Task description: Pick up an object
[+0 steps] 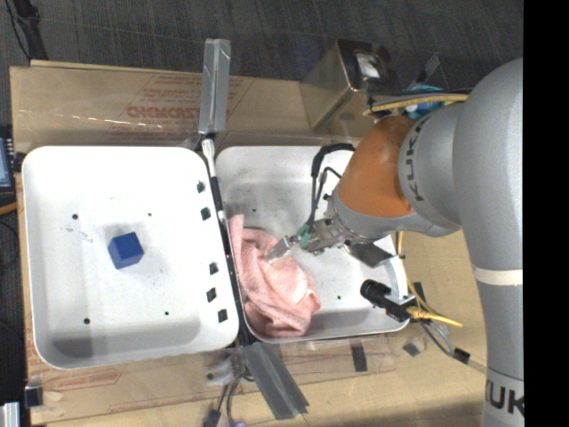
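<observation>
Camera view, near to far. In the right bin (267,176), toward its near left corner, lies the cloth (271,292). It is pink and towel-like, crumpled into a loose heap with soft folds and a raised ridge along its far edge. It sits bunched beside the wall that parts the two bins, so you may judge the open right side to be the freer approach.

Just beyond, the hand (289,243) is lowered at the cloth's far right edge and tilted toward it, a pose that would suit a pinch on the raised fold. You cannot tell how far open the hand is, nor whether it has hold of any cloth, and contact is not confirmed. Soft fabric will probably sag and trail if lifted by one fold.

The arm (391,181) bends in over the right bin's right side. In the left bin (107,185), well apart, a small blue cube (126,249) sits alone. Farthest, the desk (107,96) shows brown beyond both bins.
</observation>
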Available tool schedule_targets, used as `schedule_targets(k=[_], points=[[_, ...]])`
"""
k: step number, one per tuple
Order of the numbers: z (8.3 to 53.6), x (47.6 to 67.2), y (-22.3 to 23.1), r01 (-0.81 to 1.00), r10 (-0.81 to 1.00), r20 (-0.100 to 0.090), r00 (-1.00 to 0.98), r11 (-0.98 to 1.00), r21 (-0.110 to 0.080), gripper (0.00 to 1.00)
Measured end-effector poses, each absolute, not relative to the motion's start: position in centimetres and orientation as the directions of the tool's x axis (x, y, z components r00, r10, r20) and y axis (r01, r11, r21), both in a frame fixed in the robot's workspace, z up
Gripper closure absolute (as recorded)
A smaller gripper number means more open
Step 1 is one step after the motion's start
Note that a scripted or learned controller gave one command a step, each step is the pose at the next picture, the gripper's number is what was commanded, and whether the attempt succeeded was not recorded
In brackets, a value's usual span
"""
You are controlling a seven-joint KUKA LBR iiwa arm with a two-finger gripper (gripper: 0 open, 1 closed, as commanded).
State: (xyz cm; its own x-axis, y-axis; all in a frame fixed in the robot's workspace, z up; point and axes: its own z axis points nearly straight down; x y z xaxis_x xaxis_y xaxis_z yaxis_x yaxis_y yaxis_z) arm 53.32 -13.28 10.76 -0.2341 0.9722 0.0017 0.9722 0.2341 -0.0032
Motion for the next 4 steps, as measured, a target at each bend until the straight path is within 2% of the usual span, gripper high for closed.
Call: schedule_targets(k=[1,2,3,4], points=[[9.1,54.0,-9.9,0.969,0.969,0.003,-0.247,0.247,-0.005,0.0],[10.1,54.0,-10.0,0.969,0.969,0.002,-0.247,0.247,-0.007,1.0],[10.1,54.0,-10.0,0.969,0.969,0.002,-0.247,0.247,-0.007,0.0],[11.0,54.0,-10.1,0.969,0.969,0.002,-0.249,0.249,-0.01,1.0]])
